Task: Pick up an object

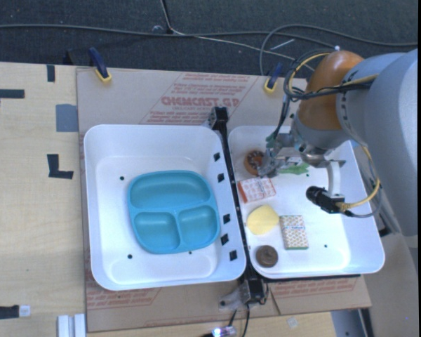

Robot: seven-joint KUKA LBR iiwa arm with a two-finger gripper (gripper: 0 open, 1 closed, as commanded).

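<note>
small objects (263,220) scattered in right bin (365,258)

The arm (379,118) runs off the right edge, its base cut away; the gripper (270,161) is a small blur low in the right bin (337,258); a round orange-brown object (253,161) beside it is partly covered and too indistinct to name.
</note>
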